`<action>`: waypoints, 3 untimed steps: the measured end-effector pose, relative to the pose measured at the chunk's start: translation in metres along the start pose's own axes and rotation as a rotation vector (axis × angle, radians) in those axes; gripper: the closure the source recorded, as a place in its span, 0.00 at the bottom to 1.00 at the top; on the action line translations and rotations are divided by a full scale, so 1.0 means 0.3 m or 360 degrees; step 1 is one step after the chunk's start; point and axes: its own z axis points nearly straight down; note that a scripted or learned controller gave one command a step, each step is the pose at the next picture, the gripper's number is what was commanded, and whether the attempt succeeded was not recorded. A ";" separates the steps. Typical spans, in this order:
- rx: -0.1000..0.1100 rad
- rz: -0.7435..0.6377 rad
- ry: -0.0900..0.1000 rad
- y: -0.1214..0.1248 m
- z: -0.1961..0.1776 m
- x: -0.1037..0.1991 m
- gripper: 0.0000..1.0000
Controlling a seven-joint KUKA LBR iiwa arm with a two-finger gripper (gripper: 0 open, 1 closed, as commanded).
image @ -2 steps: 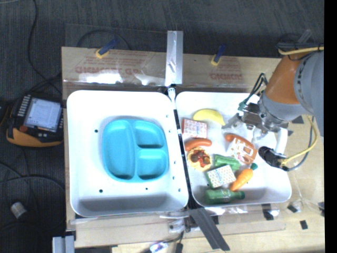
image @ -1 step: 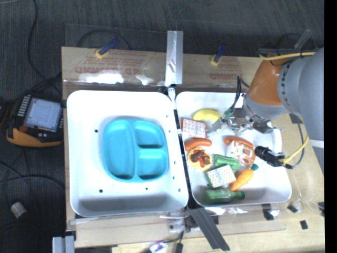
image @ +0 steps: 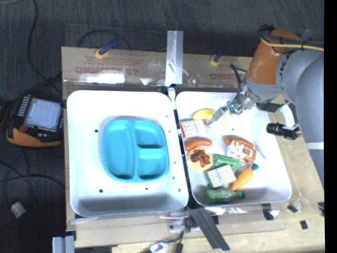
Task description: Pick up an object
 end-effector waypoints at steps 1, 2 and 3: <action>-0.0008 -0.0004 -0.0002 0.005 -0.033 0.000 1.00; -0.0012 0.0045 -0.0001 0.083 -0.371 0.167 1.00; -0.0011 0.0045 0.0000 0.082 -0.370 0.167 0.00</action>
